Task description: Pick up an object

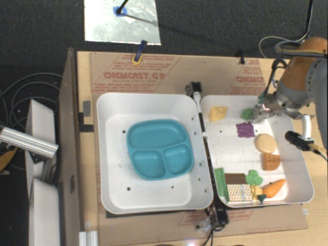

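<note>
Camera view: the claw (260,109) hangs low over the right bin's (307,181) far side, just beside a green piece (247,114); whether it is wide or narrow I cannot tell. A purple piece (245,130) lies near. The left bin (110,137) holds a teal tray (159,148).

The end effector (262,108) hangs over the right bin (300,160), a green piece (247,114) just beside it. Below it, toys crowd the floor: purple piece (246,130), cream round (265,143), carrot (273,187). Far to its left, a teal tray (159,148) covers the left bin's middle.
</note>
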{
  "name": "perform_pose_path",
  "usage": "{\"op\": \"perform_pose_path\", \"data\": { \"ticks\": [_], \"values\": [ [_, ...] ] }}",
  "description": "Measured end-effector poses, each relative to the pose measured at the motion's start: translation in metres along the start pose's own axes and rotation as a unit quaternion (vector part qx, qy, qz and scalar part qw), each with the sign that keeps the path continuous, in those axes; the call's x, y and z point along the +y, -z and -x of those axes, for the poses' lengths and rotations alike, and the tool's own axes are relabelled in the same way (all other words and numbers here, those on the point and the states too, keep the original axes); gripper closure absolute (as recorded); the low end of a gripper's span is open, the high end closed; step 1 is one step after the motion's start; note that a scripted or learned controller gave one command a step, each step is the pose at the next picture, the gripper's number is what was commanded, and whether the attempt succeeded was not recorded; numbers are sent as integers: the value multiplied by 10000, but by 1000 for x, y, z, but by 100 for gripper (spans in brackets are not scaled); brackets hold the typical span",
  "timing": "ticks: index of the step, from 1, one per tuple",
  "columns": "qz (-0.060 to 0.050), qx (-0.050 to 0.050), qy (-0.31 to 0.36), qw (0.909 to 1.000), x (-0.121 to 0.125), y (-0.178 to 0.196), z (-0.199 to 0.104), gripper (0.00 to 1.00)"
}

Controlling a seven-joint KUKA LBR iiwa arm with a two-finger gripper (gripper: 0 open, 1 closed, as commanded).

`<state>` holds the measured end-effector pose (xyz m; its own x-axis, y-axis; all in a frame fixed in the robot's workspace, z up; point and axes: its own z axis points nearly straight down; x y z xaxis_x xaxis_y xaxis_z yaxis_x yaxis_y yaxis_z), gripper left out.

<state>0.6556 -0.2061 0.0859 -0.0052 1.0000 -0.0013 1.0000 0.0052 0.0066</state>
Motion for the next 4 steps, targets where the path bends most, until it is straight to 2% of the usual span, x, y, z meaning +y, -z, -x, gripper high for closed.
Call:
{"op": "perform_pose_path", "data": {
  "ticks": [1,2,4],
  "values": [
    [9,-13,12,10000,0,12,1,100],
    [-128,14,-8,9999,10,0,2,100],
    [-84,-12,21,10000,12,21,3,100]
  ]
}}
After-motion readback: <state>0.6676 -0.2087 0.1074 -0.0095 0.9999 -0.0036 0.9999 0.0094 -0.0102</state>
